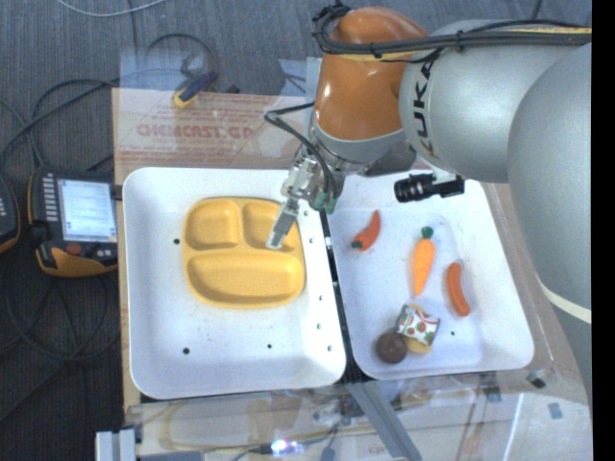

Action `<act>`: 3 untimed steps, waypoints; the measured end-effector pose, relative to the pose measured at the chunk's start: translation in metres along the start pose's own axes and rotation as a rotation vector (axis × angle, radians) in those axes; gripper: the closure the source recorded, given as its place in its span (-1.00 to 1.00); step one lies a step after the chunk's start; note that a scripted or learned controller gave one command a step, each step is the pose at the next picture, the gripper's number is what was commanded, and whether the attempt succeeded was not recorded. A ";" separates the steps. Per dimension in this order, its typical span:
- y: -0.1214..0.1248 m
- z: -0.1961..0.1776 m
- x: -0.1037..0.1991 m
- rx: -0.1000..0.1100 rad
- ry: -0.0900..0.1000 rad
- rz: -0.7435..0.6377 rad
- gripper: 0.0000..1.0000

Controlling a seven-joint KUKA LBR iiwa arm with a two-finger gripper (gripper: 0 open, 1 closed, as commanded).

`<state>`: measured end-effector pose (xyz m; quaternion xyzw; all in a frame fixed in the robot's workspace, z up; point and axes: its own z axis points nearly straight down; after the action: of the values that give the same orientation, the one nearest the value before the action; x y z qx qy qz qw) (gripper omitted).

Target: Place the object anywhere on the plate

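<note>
While looking into the left bin (163, 353), can see the yellow plate (240, 277) with the gripper (281, 230) low over its upper right compartment, cannot tell whether wide or narrow, and can count in the right bin (500, 248) a red pepper (366, 230), carrot (421, 262), sausage (457, 288), patterned packet (418, 326) and brown ball (390, 347).

A single fixed camera is looking down on the bench from above at a slant, taking in both white bins: the left bin (154, 353) and the right bin (500, 334). It is sitting close enough that the arm (500, 94), entering from the right, is looming large across the upper right.
</note>
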<state>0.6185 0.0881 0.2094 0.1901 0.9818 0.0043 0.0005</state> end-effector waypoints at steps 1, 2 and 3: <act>0.001 -0.009 0.000 -0.002 -0.001 0.000 1.00; 0.035 0.051 -0.004 0.008 0.000 0.102 1.00; 0.035 0.051 -0.004 0.008 0.000 0.102 -1.00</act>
<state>0.6353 0.1195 0.1588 0.2396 0.9709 0.0005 -0.0005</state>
